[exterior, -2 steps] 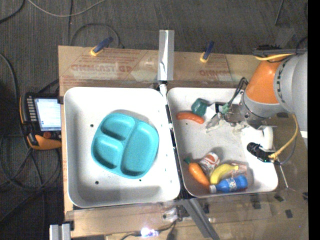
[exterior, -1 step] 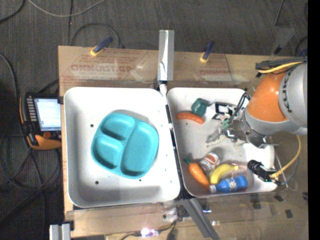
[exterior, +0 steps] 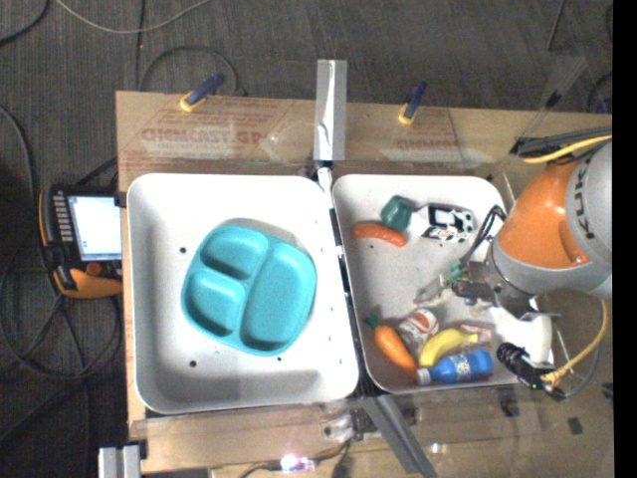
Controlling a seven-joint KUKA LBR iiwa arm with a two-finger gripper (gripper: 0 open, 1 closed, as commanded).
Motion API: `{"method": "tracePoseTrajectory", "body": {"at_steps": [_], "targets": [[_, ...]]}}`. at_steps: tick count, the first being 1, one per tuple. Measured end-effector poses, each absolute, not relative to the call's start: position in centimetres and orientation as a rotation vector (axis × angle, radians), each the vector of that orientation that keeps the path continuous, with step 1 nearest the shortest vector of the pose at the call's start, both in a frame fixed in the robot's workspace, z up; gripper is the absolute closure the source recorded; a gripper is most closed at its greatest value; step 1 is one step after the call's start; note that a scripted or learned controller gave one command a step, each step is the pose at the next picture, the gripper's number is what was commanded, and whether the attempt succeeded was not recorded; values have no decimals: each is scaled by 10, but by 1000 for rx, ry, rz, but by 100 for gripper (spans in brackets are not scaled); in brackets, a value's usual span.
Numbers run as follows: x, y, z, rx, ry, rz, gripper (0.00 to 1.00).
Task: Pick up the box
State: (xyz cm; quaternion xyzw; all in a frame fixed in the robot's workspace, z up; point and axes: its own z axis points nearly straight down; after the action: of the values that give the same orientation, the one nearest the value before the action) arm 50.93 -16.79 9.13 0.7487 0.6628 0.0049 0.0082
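claw (exterior: 460, 279): hanging mid right white bin (exterior: 350, 267), grip state unreadable | small black-and-white printed box (exterior: 448, 221): lying at bin's 12 o'clock, untouched | risk: descending here, claw is snagging the yellow banana (exterior: 445, 345) at 6 o'clock instead

One fixed camera looks down at a slant from above the surface (exterior: 149, 118), far enough to take in both bins (exterior: 159, 386) and the arm (exterior: 557, 232) entering from the right.
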Motion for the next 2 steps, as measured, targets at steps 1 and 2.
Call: {"method": "tracePoseTrajectory", "body": {"at_steps": [1, 2], "targets": [[523, -143, 91, 2477, 1907, 9, 0], [524, -142, 100, 2479, 1910, 14, 100]]}}
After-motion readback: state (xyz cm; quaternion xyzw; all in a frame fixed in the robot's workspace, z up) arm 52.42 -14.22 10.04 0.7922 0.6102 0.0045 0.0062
